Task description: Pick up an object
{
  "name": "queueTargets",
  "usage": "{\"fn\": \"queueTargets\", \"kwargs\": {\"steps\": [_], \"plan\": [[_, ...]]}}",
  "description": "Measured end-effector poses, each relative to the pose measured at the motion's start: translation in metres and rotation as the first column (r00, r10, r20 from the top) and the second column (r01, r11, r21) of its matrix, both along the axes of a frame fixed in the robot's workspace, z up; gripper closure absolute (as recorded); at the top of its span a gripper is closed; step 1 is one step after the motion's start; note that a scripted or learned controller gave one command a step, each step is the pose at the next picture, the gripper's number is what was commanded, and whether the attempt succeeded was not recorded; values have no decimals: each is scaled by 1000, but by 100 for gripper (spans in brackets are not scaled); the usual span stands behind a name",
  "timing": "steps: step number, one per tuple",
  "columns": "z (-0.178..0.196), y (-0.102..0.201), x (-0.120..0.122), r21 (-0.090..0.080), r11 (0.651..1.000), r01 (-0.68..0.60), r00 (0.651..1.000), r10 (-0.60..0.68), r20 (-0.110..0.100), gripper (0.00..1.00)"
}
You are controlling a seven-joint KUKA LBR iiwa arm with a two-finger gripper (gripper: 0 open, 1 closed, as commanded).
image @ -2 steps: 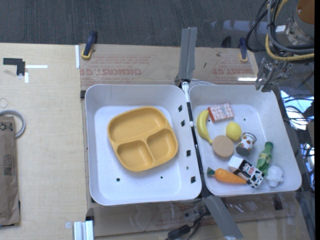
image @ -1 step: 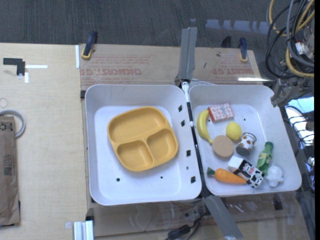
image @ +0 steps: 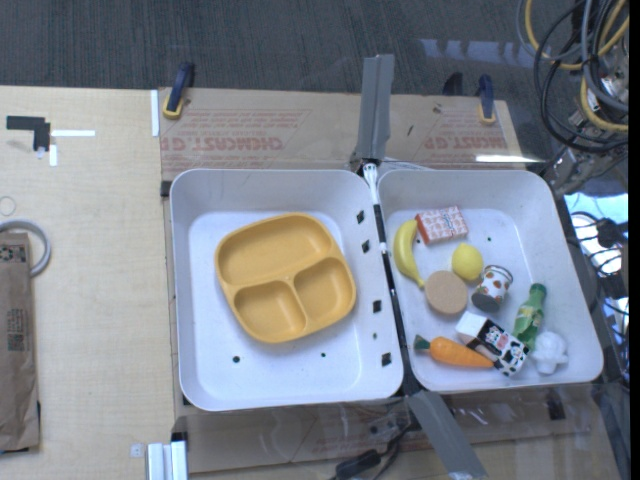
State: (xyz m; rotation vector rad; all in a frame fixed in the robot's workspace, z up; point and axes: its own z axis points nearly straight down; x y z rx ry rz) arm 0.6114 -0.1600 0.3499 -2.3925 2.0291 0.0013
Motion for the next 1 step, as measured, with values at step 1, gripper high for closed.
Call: {"fn": "queueTargets", "kwargs": {"steps": [1], "plan": [[-62,13,-2,0,931,-365,931,365,-1,100]]}}
